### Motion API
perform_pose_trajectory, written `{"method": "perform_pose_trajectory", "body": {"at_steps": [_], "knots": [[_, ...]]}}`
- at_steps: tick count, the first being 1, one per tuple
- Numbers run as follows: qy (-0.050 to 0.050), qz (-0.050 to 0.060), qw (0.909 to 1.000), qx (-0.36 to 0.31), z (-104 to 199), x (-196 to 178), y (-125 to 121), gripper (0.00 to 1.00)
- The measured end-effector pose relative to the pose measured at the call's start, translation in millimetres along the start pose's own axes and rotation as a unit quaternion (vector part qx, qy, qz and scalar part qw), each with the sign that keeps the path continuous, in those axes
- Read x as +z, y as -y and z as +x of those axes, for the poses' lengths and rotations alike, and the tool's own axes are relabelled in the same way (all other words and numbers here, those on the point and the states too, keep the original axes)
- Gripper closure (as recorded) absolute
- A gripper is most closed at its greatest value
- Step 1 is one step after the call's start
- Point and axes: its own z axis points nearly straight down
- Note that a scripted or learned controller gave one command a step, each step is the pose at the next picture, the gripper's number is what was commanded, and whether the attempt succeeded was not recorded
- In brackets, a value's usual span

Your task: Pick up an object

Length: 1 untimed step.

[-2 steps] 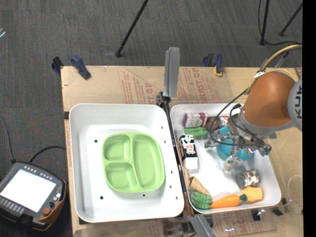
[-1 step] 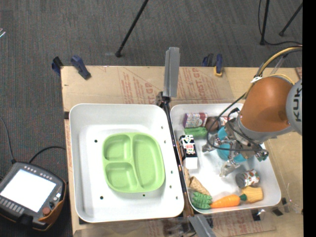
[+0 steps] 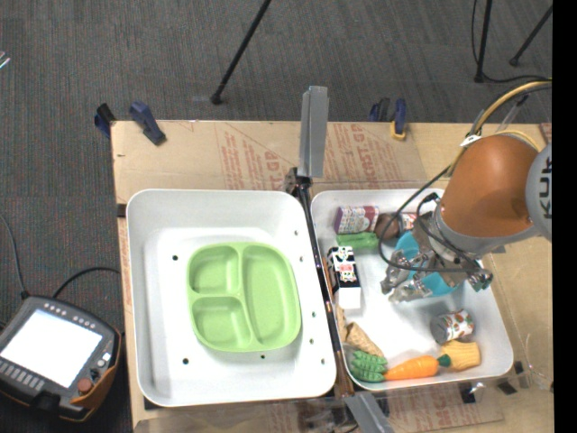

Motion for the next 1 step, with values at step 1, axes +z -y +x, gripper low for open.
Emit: {"method": "perform_pose_trajectory", "body": {"at_steps": [1], "knots": [[0.000, 0.000, 1.0000, 0.000, 0.1, 0.4, -0.2, 0.00]]}}
